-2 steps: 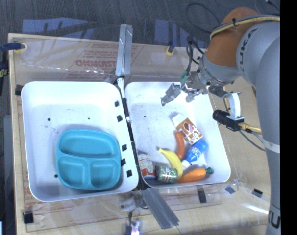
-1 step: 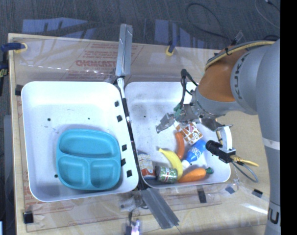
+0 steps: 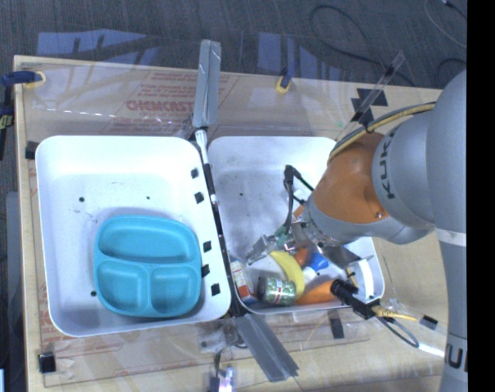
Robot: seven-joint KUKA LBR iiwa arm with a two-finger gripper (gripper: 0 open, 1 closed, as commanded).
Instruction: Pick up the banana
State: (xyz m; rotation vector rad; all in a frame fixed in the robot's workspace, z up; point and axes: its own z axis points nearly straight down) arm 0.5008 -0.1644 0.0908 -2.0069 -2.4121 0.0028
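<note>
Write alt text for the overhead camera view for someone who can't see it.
A grey and orange robot arm reaches from the right into the right bin, its gripper low over a banana that lies among a green can and other small items at the bin's near end. The left bin holds a blue divided tray.

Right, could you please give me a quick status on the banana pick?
Tool low in right bin, just above the banana. Grip unconfirmed. Banana lies among clutter: green can, orange item right beside it.
</note>
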